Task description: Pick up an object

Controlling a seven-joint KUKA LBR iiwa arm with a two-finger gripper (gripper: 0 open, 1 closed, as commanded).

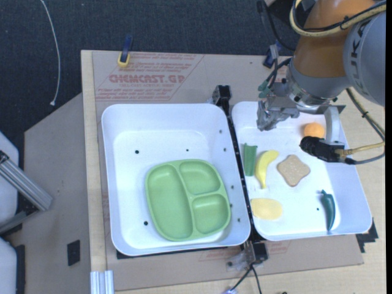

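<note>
Tool (269,122) over right bin (349,219) far end, above banana (265,166); finger state unclear, nothing visibly held

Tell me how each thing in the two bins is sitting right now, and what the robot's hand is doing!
Green divided plate: flat in the left bin, right side up.
Banana: lying in the right bin, touching the green stick.
Green stick: lying along the right bin's left wall.
Bread slice: lying flat.
Orange: resting near the arm.
Yellow slice: lying flat.
Green pepper: lying alone.
End effector: above the right bin, holding nothing visible.
</note>
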